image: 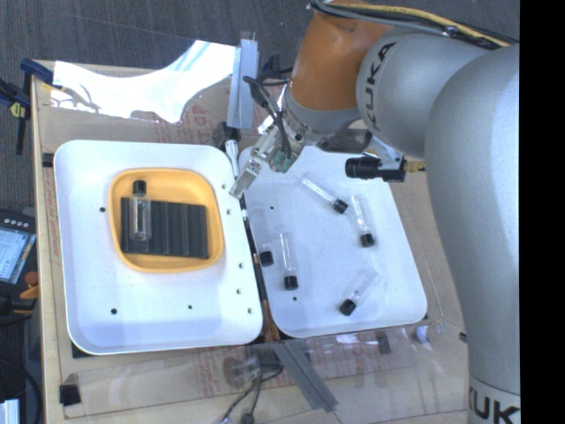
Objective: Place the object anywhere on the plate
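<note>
A yellow plate (pixel 168 180) with a dark ribbed middle lies in the left white bin (pixel 88 312). One clear vial with a black cap (pixel 139 212) lies on the plate's left part, pointing away from me. My gripper (pixel 241 182) hangs over the seam between the two bins, just right of the plate's upper right corner and near the right bin's upper left corner. I see nothing held under it. The grey arm with its orange band (pixel 331 56) reaches in from the upper right.
The right white bin (pixel 402 303) holds several clear vials with black caps, among them one at the top (pixel 323 193), one in the middle (pixel 286 253) and one near the front (pixel 358 290). Cables and a clear sheet lie behind the bins.
</note>
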Robot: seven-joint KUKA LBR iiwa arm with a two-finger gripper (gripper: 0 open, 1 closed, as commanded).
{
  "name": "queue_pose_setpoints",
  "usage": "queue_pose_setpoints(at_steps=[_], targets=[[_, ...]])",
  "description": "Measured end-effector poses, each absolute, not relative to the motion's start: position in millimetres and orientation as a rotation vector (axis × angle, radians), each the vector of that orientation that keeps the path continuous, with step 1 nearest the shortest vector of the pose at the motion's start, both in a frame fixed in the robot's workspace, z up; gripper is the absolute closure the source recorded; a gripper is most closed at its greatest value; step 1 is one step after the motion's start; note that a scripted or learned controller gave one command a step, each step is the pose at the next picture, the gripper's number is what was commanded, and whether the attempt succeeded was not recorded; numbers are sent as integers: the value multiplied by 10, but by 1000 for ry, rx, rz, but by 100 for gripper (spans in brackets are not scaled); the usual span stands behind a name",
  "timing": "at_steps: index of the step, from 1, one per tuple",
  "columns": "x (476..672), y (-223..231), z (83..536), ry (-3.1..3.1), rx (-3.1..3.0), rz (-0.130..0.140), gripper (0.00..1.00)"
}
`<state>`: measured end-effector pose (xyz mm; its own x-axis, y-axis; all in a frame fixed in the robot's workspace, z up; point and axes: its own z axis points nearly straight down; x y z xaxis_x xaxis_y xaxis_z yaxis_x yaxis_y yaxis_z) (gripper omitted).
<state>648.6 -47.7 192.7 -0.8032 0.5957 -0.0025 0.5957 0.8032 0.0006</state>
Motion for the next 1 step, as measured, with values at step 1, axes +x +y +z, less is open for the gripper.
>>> queue_pose_setpoints(at_steps=[1], targets=[[6469,-144,1917,3119,397,-1,0]])
